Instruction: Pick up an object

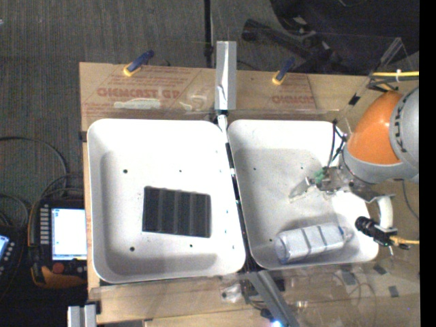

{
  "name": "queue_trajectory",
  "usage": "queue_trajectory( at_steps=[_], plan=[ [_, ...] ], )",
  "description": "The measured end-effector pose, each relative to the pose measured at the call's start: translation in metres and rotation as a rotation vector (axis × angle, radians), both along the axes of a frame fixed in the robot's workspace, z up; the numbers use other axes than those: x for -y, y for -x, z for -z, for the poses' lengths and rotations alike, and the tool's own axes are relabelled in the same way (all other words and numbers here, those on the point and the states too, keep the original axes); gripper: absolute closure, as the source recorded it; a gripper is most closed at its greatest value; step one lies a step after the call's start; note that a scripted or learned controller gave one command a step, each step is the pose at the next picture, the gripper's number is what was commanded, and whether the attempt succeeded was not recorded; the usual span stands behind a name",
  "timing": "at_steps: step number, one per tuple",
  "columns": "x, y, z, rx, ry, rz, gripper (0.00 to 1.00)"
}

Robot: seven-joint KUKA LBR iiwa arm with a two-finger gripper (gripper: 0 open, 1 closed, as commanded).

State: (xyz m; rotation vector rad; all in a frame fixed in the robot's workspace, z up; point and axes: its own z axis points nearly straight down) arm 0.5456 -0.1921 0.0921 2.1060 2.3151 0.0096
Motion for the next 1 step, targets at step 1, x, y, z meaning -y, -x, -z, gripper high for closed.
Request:
queue_trajectory(
  at_steps=[1],
  plan=[
    [0.0155, -0.0164, 0.0000, -0.001, 0.004, -0.206, 0.00]
  ],
)
